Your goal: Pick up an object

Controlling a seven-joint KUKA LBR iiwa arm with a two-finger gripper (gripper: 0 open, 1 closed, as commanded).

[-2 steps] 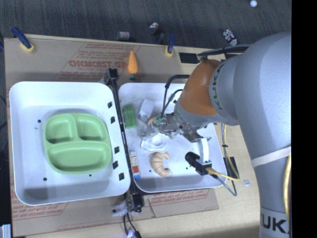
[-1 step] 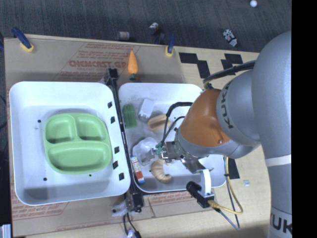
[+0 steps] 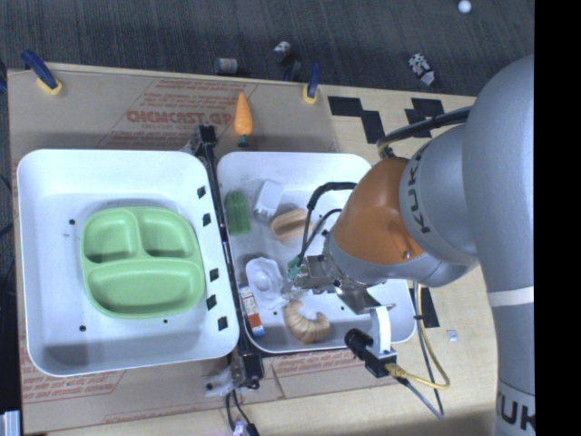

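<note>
My gripper [image 3: 303,278] hangs low over the middle of the right bin [image 3: 345,165], under the orange wrist band. It is close above a clear plastic cup [image 3: 262,275] and just above a croissant [image 3: 306,324] near the bin's front wall. A tan bread roll [image 3: 288,223] lies behind the gripper, partly covered by the wrist. A green block [image 3: 237,213] and a small white item [image 3: 268,195] sit toward the bin's back left. A small red and white box [image 3: 250,312] rests by the left wall. Nothing visibly sits in the gripper.
The left bin [image 3: 45,316] holds a green divided plate [image 3: 141,260]. An orange carrot toy [image 3: 242,114] lies on the cardboard behind the bins. Blue clamps [image 3: 41,73] grip the board's back edge. A yellow cable [image 3: 427,371] trails at the front right.
</note>
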